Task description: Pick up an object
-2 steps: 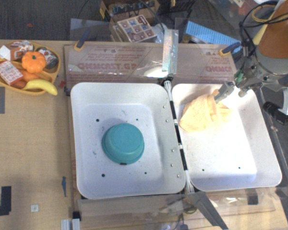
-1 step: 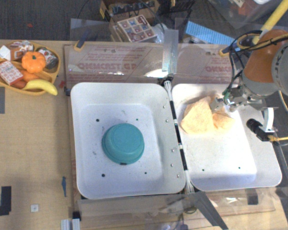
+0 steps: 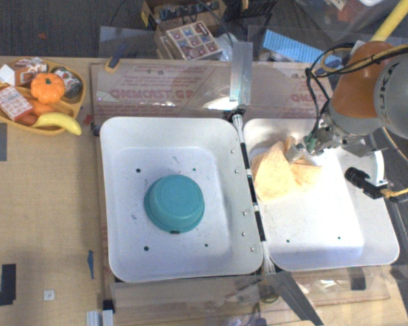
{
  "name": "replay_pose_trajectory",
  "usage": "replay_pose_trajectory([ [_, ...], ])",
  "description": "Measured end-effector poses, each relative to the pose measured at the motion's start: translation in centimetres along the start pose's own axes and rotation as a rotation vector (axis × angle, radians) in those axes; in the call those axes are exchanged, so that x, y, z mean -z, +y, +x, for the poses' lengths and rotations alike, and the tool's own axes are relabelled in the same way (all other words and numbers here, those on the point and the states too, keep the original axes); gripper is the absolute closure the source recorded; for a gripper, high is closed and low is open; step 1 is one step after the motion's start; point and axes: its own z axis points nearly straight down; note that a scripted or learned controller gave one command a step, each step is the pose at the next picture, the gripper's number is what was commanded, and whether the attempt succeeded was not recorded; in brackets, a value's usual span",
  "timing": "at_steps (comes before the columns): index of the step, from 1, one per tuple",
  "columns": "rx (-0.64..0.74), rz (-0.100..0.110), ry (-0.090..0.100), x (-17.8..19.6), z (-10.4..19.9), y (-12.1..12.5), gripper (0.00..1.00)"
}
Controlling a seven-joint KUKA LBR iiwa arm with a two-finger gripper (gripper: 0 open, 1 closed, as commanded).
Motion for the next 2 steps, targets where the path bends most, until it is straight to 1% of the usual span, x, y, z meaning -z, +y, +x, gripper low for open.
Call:
replay_pose_trajectory([
  [1,0.197,-0.002,-0.002,0.1,2.9,-2.0,0.0],
  [2,0.238,-0.002,-0.003,0.1,3.9,0.8,0.0],
])
